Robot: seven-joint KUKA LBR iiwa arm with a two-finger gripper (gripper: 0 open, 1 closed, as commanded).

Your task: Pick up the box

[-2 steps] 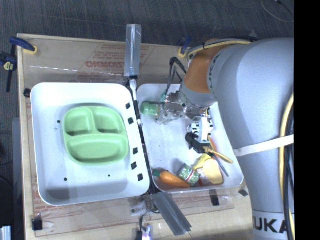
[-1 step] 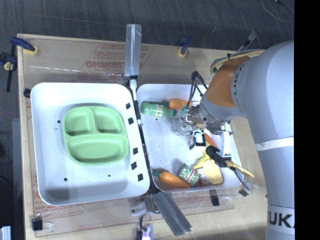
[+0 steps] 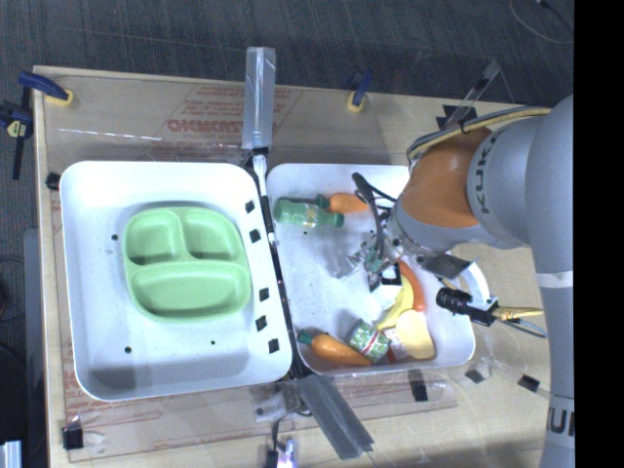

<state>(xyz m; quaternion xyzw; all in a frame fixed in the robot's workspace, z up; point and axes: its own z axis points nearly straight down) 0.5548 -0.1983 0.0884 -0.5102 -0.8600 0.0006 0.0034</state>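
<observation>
Grey arm [image 3: 507, 178] low over right white plastic bin [image 3: 322, 178]; gripper [image 3: 375, 256] jaw state: can't tell.
Green sectioned plastic tray [image 3: 185, 261] far left of gripper; small green printed box [image 3: 369, 338] just below it, beside orange carrot [image 3: 331, 349].

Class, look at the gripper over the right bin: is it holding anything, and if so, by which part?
It cannot be told. The gripper is low in the right bin, but the arm's wrist hides its tips, and no item is visibly between them.
</observation>
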